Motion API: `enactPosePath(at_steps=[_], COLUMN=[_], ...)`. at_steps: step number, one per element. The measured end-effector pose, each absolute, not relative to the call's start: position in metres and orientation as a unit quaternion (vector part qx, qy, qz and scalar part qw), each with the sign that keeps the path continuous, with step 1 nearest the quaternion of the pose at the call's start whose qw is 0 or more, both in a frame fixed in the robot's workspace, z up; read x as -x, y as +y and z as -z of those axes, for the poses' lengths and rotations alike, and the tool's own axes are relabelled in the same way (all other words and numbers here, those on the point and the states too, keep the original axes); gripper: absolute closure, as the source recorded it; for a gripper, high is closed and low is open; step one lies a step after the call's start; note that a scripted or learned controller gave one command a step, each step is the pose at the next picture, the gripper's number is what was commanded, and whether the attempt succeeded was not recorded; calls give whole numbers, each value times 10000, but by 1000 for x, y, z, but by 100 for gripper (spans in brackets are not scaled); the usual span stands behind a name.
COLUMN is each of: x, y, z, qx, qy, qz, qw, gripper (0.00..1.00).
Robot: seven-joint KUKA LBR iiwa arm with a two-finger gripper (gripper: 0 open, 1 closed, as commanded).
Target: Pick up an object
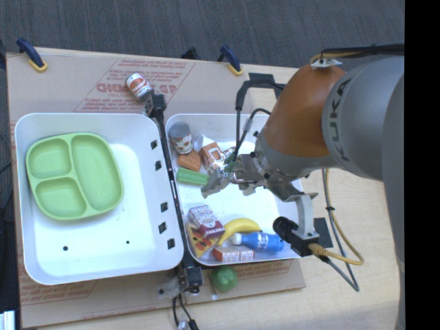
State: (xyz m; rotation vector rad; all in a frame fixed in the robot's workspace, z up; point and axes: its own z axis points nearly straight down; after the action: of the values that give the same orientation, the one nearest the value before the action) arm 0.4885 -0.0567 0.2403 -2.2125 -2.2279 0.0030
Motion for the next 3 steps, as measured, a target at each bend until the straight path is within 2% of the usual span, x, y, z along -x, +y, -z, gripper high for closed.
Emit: enactPosePath(at_steps=[1,2,3], x=[-582,-505,-506], y=[-89,-135,-134], z=[-228,-105,-116], qx=[7049,7053,7026], qy=[-7093,-7089,-7116], qz=[-7,-15,-17], qw=[5,3,14], gripper=[0,0,100])
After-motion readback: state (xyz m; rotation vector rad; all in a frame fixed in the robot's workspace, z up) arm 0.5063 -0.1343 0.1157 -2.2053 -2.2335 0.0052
